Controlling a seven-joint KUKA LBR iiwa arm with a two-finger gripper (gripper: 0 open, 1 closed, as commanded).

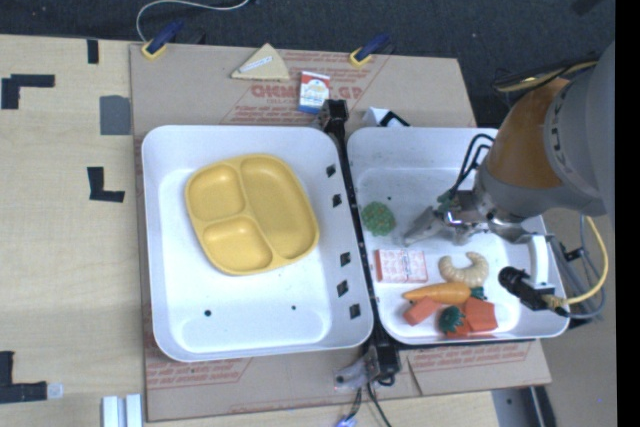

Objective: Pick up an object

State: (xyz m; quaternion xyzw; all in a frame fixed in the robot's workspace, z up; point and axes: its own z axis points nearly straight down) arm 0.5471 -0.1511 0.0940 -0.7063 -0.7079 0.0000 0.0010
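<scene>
I am seeing the pincer (428,225) hanging low in the right bin (420,150), fingers apart and gripping nothing; the broccoli (378,217) is lying just beside it, the carrot (438,293) nearer the front; nothing is lifted yet.

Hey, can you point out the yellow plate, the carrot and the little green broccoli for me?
Yellow plate (252,213), camera view, on the ridge where its three sections meet.
Carrot (437,293), camera view, middle of its orange body.
Broccoli (378,218), camera view, centre of its green head.
</scene>
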